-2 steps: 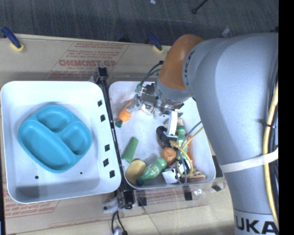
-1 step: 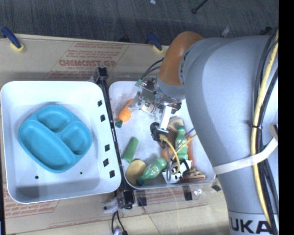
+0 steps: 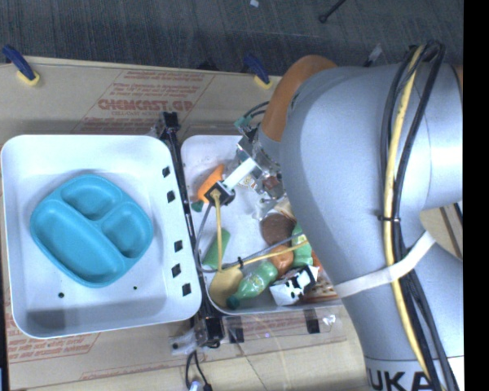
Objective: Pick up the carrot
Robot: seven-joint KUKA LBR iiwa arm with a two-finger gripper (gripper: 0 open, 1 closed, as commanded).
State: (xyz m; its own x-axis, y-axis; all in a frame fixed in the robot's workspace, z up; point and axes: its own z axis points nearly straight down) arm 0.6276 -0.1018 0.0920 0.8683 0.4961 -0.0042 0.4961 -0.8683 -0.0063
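The gripper (image 3: 220, 191) is low in the right bin (image 3: 197, 149), touching the carrot (image 3: 209, 181) near the bin's left wall. A blue divided plate (image 3: 90, 228) lies in the left bin (image 3: 33, 157).

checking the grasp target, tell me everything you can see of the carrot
The carrot is a small orange piece, smooth and plastic-looking, lying tilted in the right bin near its left wall, toward the far end. Its lower right end meets the gripper, which partly covers it. Whether the gripper grips it is unclear. A wooden spoon lies just below it.
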